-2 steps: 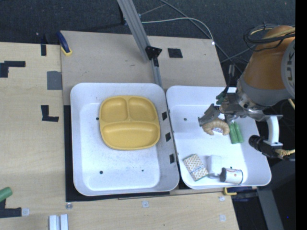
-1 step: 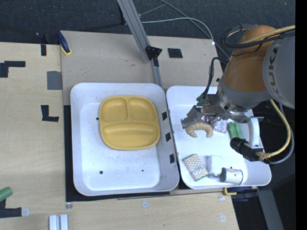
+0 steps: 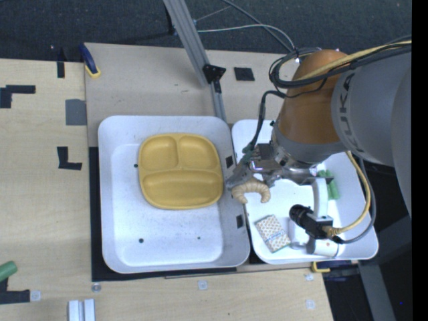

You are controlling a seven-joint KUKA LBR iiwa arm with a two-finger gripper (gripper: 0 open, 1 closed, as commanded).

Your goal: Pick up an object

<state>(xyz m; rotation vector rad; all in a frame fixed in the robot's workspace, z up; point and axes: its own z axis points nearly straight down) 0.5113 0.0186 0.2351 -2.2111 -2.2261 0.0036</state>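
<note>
arm (image 3: 321, 112) crowds right bin (image 3: 358, 243); left bin (image 3: 167, 243) open.

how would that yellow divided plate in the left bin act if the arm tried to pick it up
The yellow divided plate looks like stiff moulded plastic, so it probably would not flex. It lies flat and wide on the left bin, so the pincer may struggle to span it. Its glossy surface could be slippery.

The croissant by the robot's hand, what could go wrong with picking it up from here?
The croissant lies at the right bin's left edge, by the divide between the bins, so the hand may strike the rim or nudge it over. It is curved and may slip. The patterned packet lies just below and could be bumped.
</note>
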